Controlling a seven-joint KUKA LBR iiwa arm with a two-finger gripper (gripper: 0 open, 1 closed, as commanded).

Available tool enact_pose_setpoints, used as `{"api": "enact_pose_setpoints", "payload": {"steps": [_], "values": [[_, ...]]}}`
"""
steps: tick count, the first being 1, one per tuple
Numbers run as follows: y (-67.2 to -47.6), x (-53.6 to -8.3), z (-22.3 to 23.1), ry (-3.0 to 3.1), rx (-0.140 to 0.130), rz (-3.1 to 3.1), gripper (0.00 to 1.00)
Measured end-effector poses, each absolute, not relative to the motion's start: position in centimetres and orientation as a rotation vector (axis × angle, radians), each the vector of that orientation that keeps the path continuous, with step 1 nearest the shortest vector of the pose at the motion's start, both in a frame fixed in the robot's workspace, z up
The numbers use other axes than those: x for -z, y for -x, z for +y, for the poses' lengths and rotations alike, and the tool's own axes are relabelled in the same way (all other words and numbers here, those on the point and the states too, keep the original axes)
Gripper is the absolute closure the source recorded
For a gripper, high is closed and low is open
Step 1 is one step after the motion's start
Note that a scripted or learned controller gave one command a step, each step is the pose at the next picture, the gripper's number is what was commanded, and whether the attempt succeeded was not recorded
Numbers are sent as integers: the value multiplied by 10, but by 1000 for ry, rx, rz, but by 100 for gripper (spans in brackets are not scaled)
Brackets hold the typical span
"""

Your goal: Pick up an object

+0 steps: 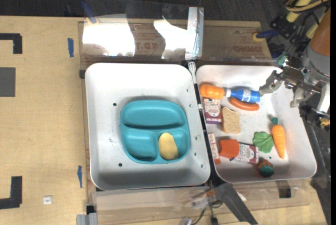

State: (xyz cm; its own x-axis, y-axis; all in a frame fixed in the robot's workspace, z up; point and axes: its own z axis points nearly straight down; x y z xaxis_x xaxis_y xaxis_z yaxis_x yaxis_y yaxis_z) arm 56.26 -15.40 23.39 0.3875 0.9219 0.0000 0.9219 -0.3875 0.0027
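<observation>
potato point(168, 146): yellow, oval, lies in the lower right compartment of the teal tray point(153, 116) in the left bin point(100, 87)
carrot point(279, 138): orange with green top, lies lengthwise near the right bin's point(307, 166) right wall
blue bottle point(244, 95): white cap, on its side, touching the red sausage point(245, 105)
bread slice point(231, 120): tan, flat, mid-bin

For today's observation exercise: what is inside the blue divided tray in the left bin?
A yellow potato-like piece lies in the blue tray's lower right section. The other sections show bare blue. Anything beneath the piece is covered.
</observation>
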Motion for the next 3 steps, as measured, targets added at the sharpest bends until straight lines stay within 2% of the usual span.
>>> {"api": "enact_pose_setpoints", "payload": {"steps": [1,2,3], "values": [[-569,-294,-185,-2742,-2,1528,0],[-521,-242,-195,-2686,5,1634,0],[-502,-189,-190,-2714,7,1593,0]]}}
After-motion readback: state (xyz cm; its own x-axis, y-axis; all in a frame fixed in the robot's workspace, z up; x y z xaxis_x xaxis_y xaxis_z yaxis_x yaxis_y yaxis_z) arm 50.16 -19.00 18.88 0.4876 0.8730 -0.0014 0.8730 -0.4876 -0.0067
